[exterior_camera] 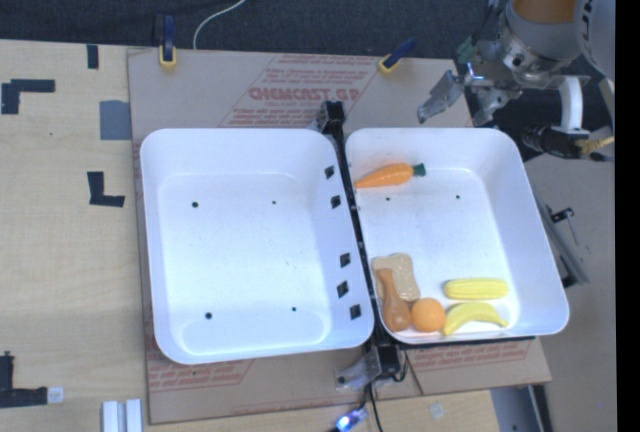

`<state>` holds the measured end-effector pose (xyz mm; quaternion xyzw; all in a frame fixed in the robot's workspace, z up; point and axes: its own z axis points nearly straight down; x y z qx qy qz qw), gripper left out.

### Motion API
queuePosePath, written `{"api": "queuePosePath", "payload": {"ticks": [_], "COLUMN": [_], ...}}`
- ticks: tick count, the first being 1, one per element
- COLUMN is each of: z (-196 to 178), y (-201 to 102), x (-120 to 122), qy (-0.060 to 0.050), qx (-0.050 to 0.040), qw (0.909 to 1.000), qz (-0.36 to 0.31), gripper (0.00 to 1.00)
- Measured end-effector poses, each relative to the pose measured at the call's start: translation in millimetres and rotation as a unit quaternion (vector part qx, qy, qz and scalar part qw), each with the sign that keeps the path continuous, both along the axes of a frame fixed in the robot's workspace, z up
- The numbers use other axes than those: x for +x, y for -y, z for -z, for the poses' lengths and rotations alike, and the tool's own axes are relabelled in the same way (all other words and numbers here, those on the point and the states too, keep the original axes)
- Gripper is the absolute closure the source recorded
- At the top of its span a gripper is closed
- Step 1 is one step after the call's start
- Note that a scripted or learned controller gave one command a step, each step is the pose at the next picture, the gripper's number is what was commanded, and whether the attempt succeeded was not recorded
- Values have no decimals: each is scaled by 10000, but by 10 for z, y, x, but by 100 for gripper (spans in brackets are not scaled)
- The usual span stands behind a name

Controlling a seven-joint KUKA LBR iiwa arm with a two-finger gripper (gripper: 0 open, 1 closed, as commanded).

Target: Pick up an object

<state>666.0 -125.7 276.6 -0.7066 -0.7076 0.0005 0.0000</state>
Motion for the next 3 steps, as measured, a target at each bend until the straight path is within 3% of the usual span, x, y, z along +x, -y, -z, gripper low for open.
{"api": "queuePosePath", "payload": {"ticks": [1, 2, 3], "z": [-2130, -2111, -2588], "y": [-83, -88, -1011], "x": [-897, -874, -681], "qy": [98, 7, 31], "qx": [-13, -10, 11], "qw": [10000, 10000, 10000], "qz": [0, 2, -46], "gripper": [0, 100, 100]}}
